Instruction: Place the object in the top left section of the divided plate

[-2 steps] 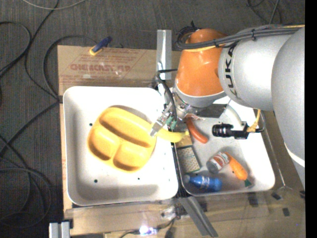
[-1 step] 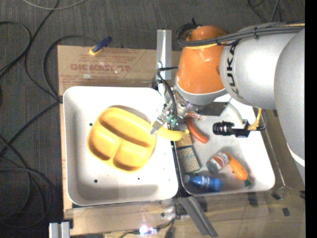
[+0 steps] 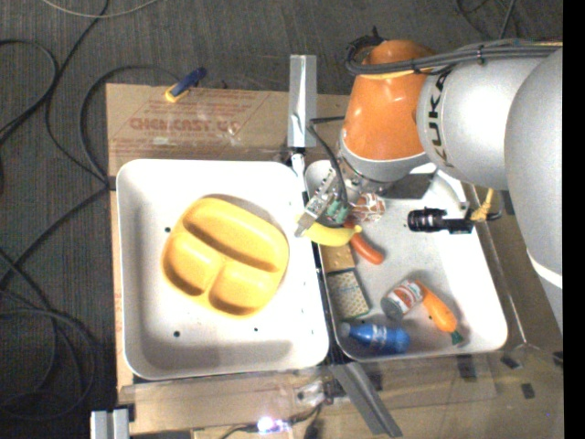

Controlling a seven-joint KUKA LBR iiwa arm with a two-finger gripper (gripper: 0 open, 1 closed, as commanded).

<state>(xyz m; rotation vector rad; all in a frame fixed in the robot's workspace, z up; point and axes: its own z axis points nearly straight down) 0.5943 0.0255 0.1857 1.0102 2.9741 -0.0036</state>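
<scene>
The yellow divided plate (image 3: 227,254) lies in the left bin (image 3: 146,337), with one long section at its upper left and two smaller ones below. My gripper (image 3: 318,213) hangs over the rim between the two bins, just right of the plate. A small yellow banana (image 3: 335,235) sits right under the fingers and overlaps the rim, so it looks lifted and held. The orange wrist hides the upper part of the gripper.
The right bin (image 3: 484,286) holds a red-orange sausage-like piece (image 3: 368,250), a speckled sponge (image 3: 347,291), a blue bottle (image 3: 379,337), a small can (image 3: 405,298), an orange carrot (image 3: 442,315) and a patterned ball (image 3: 371,206). A blue and yellow item (image 3: 186,83) lies on the cardboard behind.
</scene>
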